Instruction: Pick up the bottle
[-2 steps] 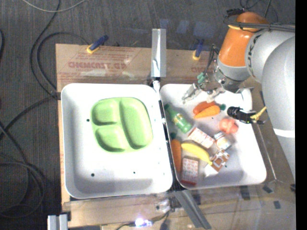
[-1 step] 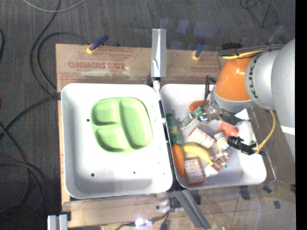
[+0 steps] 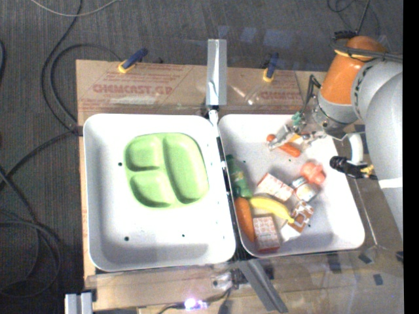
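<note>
Bench: two shallow white bins are seen side by side on a brown board; the left bin [image 3: 98, 241] lies at 9 o'clock of the view's centre, the right bin [image 3: 340, 231] at 3 o'clock.

Left bin contents: a green divided tray [image 3: 167, 169] is seated in the upper middle of the bin, its compartments bare.

Right bin contents: a cluster is gathered in the bin's lower left half.

Bottle: the green bottle [image 3: 236, 176] is laid along the right bin's left wall, at about 9 o'clock of that bin's centre, its length running roughly 12 to 6 o'clock.

Carrot: an orange carrot [image 3: 245, 218] is found just below the bottle, at 7 o'clock in the bin, close to the left wall.

Banana: a yellow banana [image 3: 270, 207] is lying just beside the carrot, on its 3 o'clock side.

Cartons: a white and red carton [image 3: 275, 186] is set just above the banana; a small red box [image 3: 266, 231] is placed at 6 o'clock, beside the carrot's lower end.

Other items: a red-topped item [image 3: 312, 173] is noted at 3 o'clock of the cluster; details are too small to be made out.

Arm: the grey arm with orange band [image 3: 346, 77] is reached in from 2 o'clock.

Gripper: the gripper [image 3: 288, 139] is positioned over the right bin's upper area, at 12 o'clock of that bin, well apart from the bottle. A small orange object [image 3: 290, 150] is seen right at its tip; whether it is gripped cannot be told, nor how far the hand is spread.
</note>
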You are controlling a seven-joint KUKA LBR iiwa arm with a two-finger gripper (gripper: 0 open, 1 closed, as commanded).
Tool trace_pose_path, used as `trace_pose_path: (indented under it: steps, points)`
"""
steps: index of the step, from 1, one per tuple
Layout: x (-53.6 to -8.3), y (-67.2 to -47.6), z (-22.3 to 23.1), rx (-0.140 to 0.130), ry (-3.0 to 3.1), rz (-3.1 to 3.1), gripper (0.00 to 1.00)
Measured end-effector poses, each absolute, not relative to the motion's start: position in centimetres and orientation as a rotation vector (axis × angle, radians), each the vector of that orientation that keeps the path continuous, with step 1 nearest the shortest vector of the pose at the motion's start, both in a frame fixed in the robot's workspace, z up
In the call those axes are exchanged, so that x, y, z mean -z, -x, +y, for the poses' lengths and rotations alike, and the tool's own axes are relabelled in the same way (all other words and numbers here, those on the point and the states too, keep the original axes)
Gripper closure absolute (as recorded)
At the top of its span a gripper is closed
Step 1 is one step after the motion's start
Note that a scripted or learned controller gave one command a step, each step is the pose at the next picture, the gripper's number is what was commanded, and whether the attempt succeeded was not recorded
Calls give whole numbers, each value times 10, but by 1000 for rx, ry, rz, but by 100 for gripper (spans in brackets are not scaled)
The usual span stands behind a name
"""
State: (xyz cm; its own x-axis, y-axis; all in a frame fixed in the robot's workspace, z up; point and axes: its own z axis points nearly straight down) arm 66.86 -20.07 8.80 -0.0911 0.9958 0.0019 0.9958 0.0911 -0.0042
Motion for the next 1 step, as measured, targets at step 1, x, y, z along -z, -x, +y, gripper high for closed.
trace_pose_path:
  steps: [1]
  points:
    - [-92, -622, -215, 19, 1949, -2473, 0]
